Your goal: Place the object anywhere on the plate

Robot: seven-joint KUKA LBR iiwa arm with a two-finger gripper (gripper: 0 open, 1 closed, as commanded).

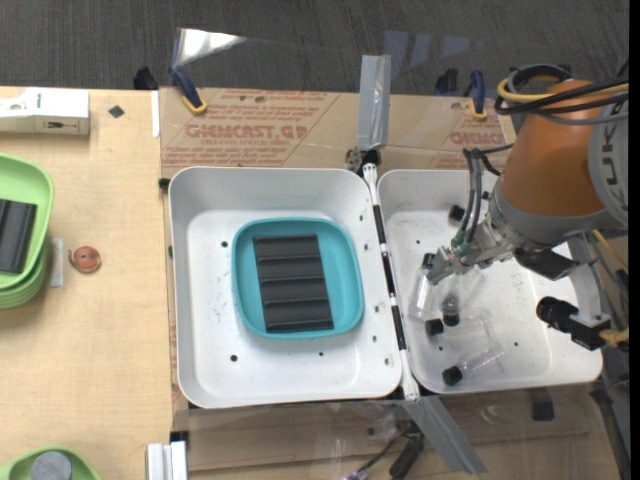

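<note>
A: Start big. Where does it stand?

B: Two bins side by side. The left bin [190,298] carries the plate [245,268] at its centre. The arm [550,158] comes in from three o'clock and hangs over the right bin [560,368].

A: Anything on the plate?

B: A dark ridged slab [292,283] lies flat in the middle of it, inside the rim. I cannot tell whether that is the object or just an insert of the plate.

A: And the gripper?

B: The gripper [437,276] is low over the right bin, toward nine o'clock of that bin's floor, well apart from the plate. Grasping, clenched or released, I cannot tell. The view is too small and cluttered there.

A: What lies under it?

B: Small dark bits: one [434,325] just at six o'clock of the gripper, another [452,375] farther on toward the bin's six o'clock edge. Something pale and glassy [480,356] sits between them and the bin's centre, too faint to name.

A: So, progress?

B: My guess is that if the slab is the object, the placing is done. If the object is one of those bits in the right bin, it is not yet lifted, and the pick, the carry toward nine o'clock and the release all remain.
</note>
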